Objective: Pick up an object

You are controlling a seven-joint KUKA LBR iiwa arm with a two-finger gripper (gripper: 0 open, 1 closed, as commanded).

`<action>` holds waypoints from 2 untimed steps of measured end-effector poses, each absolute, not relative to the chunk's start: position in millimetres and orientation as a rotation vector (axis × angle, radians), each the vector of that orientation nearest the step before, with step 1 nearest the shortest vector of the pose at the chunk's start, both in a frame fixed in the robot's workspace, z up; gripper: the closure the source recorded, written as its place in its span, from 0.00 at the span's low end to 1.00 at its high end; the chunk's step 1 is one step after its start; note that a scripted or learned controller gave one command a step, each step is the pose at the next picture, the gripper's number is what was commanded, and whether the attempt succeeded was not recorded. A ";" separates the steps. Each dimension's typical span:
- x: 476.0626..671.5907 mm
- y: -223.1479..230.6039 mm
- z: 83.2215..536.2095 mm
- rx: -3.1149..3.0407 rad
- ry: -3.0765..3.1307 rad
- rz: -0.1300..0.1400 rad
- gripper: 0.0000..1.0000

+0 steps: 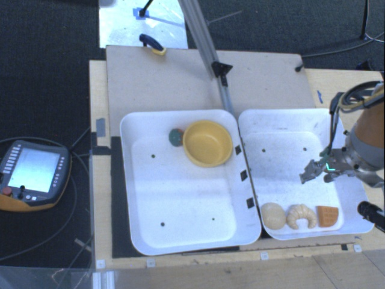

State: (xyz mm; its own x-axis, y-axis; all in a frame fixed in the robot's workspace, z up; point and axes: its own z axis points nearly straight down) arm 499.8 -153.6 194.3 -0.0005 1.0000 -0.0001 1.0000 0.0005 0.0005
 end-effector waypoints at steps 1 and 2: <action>499.9 -153.6 194.3 2.221 2.222 0.001 0.00; 506.3 -152.5 135.6 2.223 2.224 -0.003 0.00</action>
